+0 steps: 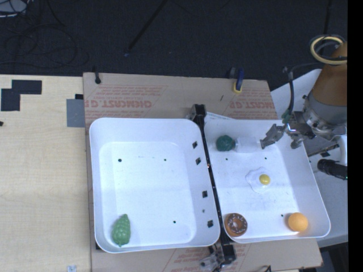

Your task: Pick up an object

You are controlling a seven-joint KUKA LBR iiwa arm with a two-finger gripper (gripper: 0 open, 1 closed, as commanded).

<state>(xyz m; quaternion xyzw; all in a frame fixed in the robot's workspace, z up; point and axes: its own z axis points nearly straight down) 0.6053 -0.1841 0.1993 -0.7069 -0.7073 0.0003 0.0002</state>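
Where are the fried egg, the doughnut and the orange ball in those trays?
fried egg (264,180): camera view, on its yellow yolk.
doughnut (235,224): camera view, on its chocolate-glazed ring.
orange ball (297,222): camera view, on its middle.

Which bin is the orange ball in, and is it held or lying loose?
In the right bin, lying loose. The orange ball rests near its front right corner, well apart from the end effector.
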